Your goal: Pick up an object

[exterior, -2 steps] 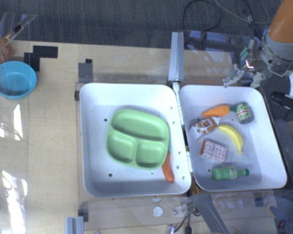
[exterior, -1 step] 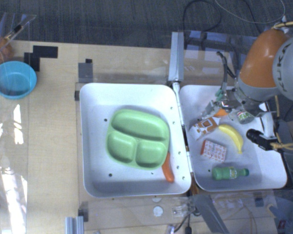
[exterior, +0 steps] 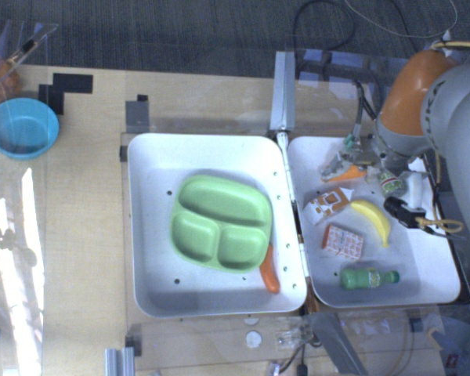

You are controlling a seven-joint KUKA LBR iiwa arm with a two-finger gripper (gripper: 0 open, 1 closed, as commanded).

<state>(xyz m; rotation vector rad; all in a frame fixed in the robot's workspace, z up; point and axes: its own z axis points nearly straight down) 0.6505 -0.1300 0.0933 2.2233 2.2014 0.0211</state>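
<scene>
**Desk:** What lies nearest the gripper [exterior: 351,157]?

**Photographer:** A small orange piece [exterior: 346,175], in the right bin [exterior: 423,269], close to that bin's far wall. The gripper is directly over it, at the end of the grey arm [exterior: 458,108] with its orange band [exterior: 411,92]. Whether the two touch cannot be told from this slant.

**Desk:** Is the gripper open or closed?

**Photographer:** That cannot be told either. The angle and the blur hide it.

**Desk:** What else is in that bin?

**Photographer:** Just right of the orange piece is a small green-and-red item [exterior: 390,182], too blurred to name. Toward the camera lies an orange-and-white packet [exterior: 331,202]. A yellow banana [exterior: 374,218] curves just beside the packet. Nearer still is a red-and-white checked box [exterior: 342,242], lying flat. A green bottle [exterior: 368,277] lies on its side near the bin's front wall.

**Desk:** And the left bin [exterior: 153,233]?

**Photographer:** A green divided plate [exterior: 219,224] with three compartments sits near the middle. An orange carrot [exterior: 269,275] lies at the plate's front right corner, close to the wall beside the right bin.

**Desk:** Anything outside the bins?

**Photographer:** A blue bowl [exterior: 22,128] stands on the wooden bench [exterior: 78,249] at the far left, well apart from both bins. A black L-shaped block [exterior: 66,84] lies just beyond the bowl.
</scene>
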